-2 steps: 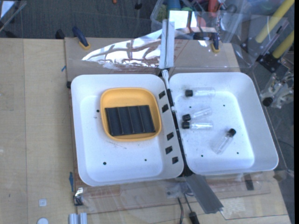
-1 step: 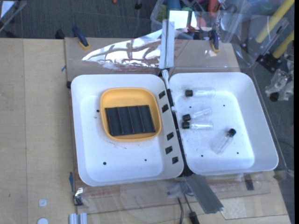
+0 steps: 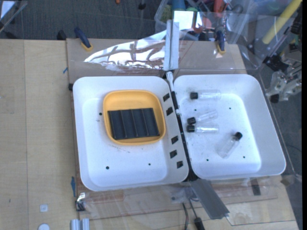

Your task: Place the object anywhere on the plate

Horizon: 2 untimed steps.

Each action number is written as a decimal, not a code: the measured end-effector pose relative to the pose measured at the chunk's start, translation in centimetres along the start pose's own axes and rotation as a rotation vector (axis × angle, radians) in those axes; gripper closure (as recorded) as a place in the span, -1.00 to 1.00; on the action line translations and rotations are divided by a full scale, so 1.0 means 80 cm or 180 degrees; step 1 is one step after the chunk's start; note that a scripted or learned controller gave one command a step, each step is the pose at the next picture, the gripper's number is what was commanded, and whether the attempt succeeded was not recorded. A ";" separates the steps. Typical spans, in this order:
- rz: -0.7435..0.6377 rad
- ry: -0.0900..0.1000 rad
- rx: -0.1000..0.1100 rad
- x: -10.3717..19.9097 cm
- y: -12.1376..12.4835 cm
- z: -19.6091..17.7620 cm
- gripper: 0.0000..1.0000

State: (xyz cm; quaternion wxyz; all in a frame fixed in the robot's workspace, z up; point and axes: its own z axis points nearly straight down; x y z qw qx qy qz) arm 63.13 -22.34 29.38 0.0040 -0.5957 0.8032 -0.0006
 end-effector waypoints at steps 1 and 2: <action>-0.0672 -0.0002 0.0000 -0.007 -0.022 0.017 1.00; -0.1059 -0.0001 -0.0020 0.001 0.013 0.060 1.00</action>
